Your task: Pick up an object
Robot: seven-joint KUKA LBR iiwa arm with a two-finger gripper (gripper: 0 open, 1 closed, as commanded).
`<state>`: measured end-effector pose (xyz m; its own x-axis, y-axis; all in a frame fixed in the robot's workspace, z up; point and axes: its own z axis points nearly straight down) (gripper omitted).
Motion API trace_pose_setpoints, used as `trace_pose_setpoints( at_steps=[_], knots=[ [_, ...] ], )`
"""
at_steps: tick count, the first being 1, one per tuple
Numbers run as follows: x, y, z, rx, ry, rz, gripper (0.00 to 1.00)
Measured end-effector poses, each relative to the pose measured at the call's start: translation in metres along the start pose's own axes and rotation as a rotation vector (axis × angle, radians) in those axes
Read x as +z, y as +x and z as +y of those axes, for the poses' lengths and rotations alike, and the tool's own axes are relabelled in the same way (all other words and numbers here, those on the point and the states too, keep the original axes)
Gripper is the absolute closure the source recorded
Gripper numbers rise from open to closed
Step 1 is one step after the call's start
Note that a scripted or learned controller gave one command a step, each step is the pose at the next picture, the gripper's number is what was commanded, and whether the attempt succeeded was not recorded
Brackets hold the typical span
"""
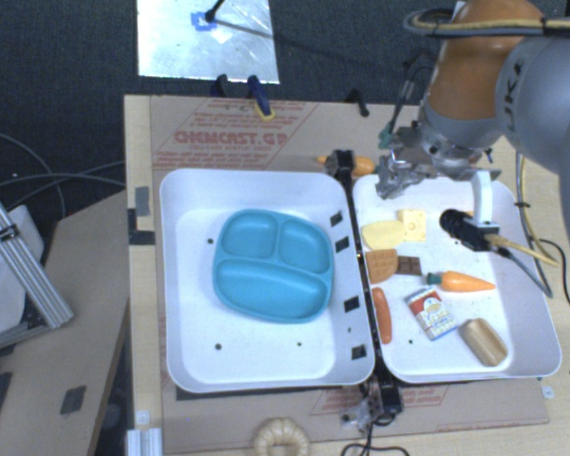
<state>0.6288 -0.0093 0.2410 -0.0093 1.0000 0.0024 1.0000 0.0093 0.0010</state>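
Two smooth white bins (266, 183); glossy blue tray (274, 264), tapered carrot (464, 281).

**Printed text on the bench**

Red block lettering is seen on the brown cardboard sheet (230, 133) under the two bins; it appears mirrored and partly readable, roughly "CHEMCAST GP". Fainter red print runs along the sheet's near edge but cannot be read. The small red-and-white carton (431, 313) bears a label too small to be read.

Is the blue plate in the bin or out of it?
In. The blue plate lies flat inside the left bin, with the bin's white floor showing all round it.
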Motion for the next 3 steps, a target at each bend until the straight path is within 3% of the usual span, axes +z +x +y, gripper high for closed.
trace_pose_setpoints(
  at_steps=[2, 3],
  knots=[
    [0.001, 0.091, -0.053, 0.0, 0.003, 0.0, 1.0],
    [0.012, 0.1, -0.059, 0.003, 0.002, -0.002, 1.0]
  ],
)
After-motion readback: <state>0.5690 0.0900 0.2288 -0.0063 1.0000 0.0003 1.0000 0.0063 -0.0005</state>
